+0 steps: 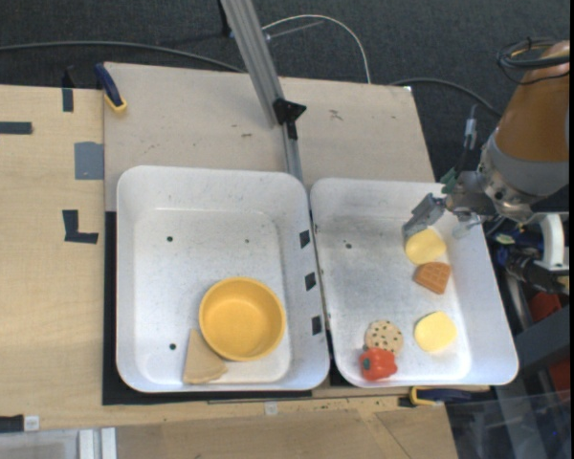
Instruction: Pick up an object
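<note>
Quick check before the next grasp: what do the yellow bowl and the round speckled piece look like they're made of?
The yellow bowl looks like moulded plastic: one even colour, smooth matte surface, thick rounded rim. The speckled piece looks like a toy cookie, tan with dark dots; likely plastic or rubber, but it is too small to tell. The claw sits above the pale yellow piece, far from both.
</note>
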